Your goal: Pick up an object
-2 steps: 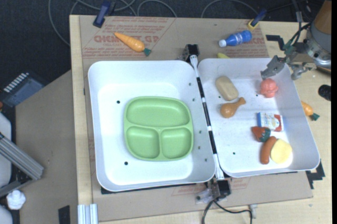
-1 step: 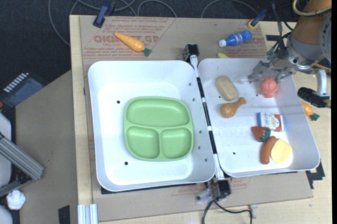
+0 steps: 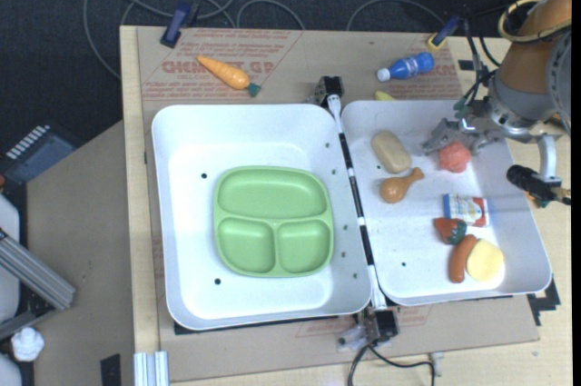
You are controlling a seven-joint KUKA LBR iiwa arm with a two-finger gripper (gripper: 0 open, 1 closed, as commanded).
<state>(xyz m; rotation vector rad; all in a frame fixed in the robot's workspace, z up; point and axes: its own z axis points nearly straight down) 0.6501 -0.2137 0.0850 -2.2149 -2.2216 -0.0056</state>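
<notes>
Red print on cardboard (image 3: 227, 62) under bins read partly "GIGANT GR"; rest illegible. Gripper (image 3: 457, 137) spread narrowly over pink ball (image 3: 455, 158) in right bin (image 3: 536, 239), near far edge, not gripping. Open floor lay mid-bin, left of carton (image 3: 467, 209).

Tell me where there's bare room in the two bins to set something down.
Left bin: bare floor rings the green tray, widest along its top. Right bin: open floor at the lower left, below the drumstick. Crowded by the gripper and pink ball, and around the lemon.
</notes>
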